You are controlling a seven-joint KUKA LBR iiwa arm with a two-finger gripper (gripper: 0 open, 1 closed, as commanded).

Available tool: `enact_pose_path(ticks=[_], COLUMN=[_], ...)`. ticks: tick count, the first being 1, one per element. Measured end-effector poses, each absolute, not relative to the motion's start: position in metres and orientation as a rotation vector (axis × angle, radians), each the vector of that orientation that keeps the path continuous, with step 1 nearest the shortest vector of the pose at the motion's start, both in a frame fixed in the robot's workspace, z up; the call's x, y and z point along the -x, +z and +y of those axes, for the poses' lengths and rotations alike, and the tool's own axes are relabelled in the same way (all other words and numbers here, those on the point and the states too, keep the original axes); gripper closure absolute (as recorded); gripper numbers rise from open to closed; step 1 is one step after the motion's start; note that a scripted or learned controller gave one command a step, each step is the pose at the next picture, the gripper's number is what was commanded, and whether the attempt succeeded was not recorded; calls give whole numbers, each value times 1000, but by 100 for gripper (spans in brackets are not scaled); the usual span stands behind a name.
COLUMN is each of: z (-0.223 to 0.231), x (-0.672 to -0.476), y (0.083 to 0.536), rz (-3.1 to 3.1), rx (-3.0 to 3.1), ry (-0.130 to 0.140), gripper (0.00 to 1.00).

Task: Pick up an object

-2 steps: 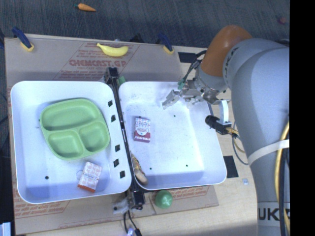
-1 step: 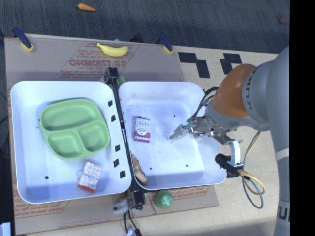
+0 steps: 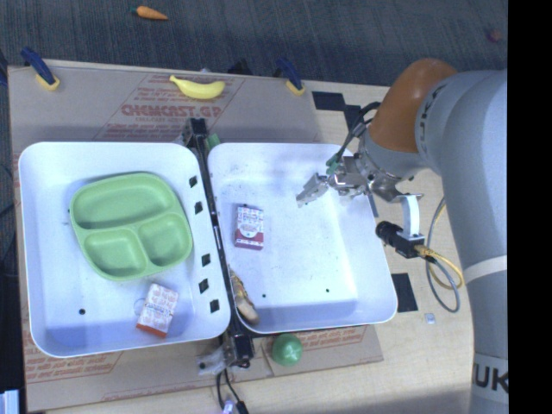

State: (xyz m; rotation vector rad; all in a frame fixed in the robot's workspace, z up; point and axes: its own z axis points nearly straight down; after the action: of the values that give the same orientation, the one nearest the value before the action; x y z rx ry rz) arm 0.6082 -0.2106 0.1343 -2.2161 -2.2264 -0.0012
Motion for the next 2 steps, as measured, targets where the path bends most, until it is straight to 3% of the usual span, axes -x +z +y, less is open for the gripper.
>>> enact_pose_path(ticks=[1, 2], z=[-139, -187], x=[-657, -657], y=[150, 223], rz=[-2227, -2227], rx=[2213, 2219], ry=[-3, 0], gripper=[0, 0])
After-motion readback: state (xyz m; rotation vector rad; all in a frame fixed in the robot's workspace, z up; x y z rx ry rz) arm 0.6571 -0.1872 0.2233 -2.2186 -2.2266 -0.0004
